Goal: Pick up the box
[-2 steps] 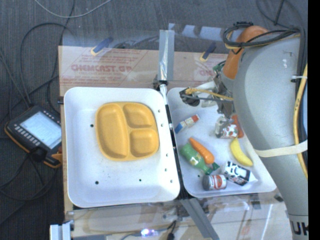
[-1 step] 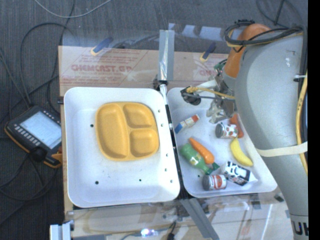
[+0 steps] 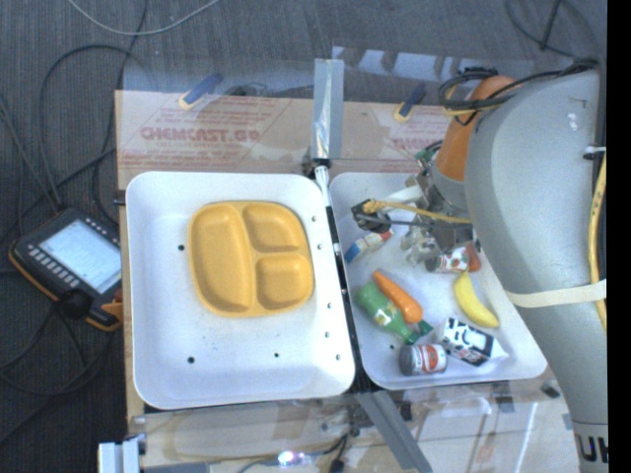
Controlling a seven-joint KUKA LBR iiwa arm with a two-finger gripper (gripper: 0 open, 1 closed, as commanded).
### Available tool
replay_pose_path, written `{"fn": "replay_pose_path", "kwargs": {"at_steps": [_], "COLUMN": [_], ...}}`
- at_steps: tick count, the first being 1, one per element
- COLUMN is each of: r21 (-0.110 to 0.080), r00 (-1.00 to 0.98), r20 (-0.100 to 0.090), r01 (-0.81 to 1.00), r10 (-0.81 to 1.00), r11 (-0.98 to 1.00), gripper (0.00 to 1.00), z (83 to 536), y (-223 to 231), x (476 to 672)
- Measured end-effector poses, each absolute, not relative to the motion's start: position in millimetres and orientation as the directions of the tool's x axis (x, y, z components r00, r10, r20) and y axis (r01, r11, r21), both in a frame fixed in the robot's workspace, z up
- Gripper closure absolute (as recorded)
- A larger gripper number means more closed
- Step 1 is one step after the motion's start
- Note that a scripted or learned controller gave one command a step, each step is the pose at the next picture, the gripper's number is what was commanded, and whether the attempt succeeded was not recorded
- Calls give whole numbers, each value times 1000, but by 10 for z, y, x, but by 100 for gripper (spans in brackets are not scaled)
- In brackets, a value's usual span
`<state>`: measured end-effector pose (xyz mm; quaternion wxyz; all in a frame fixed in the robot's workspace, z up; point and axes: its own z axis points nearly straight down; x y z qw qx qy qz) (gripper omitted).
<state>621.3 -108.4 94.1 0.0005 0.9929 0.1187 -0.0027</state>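
The box [image 3: 465, 341], a small black-and-white carton, lies near the front right corner of the right bin [image 3: 389, 374], just beside a can [image 3: 423, 360] and below a banana [image 3: 475, 302]. The pincer [image 3: 426, 242] hangs low over the bin's back half, well apart from the box; whether it is open cannot be told. A yellow divided tray [image 3: 250, 257] sits in the left bin [image 3: 158, 294].

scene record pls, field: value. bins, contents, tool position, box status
left bin: holds yellow divided tray
right bin: carrot, green bottle, banana, can, box, small marker-like item
box: black and white, lying near the right bin's front right corner, beside the can
tool: low over the right bin's rear half, apart from the box
box status: not between the tool's fingers
arm: overhangs the right bin's right side
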Motion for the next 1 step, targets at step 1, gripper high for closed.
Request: {"fn": "replay_pose_path", "kwargs": {"at_steps": [1], "r21": [-1], "r00": [880], "r20": [-3], "r01": [476], "r10": [476], "r11": [-880], "gripper": [100], "z": [1833], "y": [-642], "x": [6598]}}
